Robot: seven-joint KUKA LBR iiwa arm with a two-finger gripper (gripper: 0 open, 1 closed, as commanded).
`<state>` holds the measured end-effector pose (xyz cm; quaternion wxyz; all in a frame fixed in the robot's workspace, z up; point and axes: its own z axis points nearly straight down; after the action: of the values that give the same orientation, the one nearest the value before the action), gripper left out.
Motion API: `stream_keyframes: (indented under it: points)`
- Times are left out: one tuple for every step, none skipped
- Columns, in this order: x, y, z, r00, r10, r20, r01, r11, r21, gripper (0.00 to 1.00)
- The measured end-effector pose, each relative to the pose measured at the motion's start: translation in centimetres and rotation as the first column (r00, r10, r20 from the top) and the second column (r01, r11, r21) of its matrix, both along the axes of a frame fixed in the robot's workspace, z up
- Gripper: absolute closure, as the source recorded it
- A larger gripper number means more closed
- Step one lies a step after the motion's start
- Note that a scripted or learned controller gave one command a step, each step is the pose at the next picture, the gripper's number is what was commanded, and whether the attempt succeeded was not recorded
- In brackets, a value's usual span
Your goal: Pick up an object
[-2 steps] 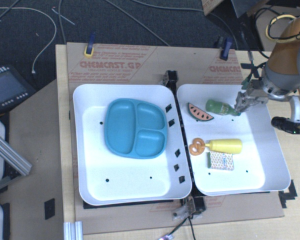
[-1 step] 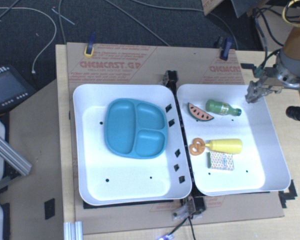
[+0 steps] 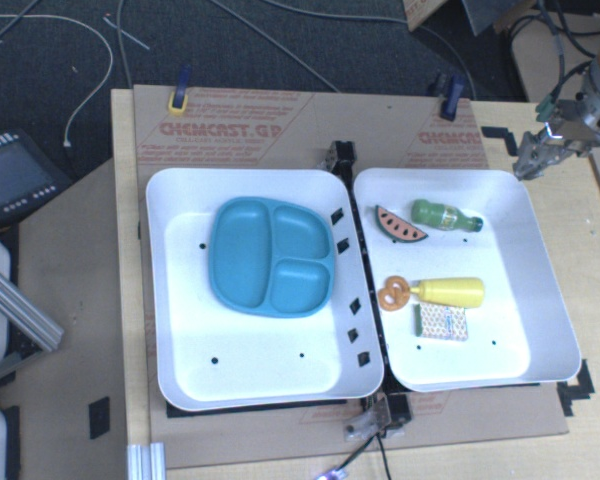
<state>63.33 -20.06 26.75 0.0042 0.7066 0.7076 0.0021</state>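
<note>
The right bin [image 3: 540, 268] holds a watermelon slice [image 3: 399, 225], a green bottle [image 3: 443, 216], a brown pretzel-like ring [image 3: 394, 293], a yellow bottle [image 3: 448, 291] and a small patterned packet [image 3: 442, 322]. My gripper [image 3: 533, 162] hangs above the bench just outside the right bin's far right corner, apart from all of these. Nothing shows between its fingers.
The left bin [image 3: 180, 338] holds a blue divided plate [image 3: 272, 257]. Black clamps [image 3: 341, 155] join the bins along the middle seam. Blue clips [image 3: 181, 99] pin the cardboard base at the back. Cables lie on the dark floor beyond.
</note>
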Motion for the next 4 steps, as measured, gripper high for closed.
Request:
stream_keyframes:
  points:
    - [0.1,0.0,1.0,1.0,0.0,-0.005,0.0,1.0,0.002,1.0]
    - [0.0,5.7,-0.6,1.0,0.003,-0.012,-0.003,1.0,0.005,1.0]
    - [-0.1,11.2,-0.1,1.0,0.005,-0.01,-0.005,1.0,0.006,1.0]
    - [-0.2,15.6,-1.3,1.0,0.003,-0.012,-0.003,1.0,0.005,1.0]
